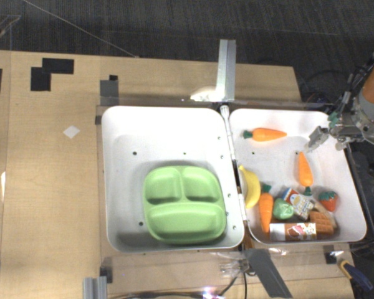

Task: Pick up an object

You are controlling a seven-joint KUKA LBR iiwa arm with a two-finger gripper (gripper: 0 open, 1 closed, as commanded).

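Pincer point(321, 136), whose state I cannot tell, hangs at right frame edge above the right bin point(355, 185); descending there risks striking the rim, missing the nearby carrot point(305, 169).

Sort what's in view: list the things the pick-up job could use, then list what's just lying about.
For the job: tool over the right bin; carrot near its far wall; second carrot just below the tool; third carrot; banana; strawberry; small boxes.

Lying about: green divided plate in the left bin.
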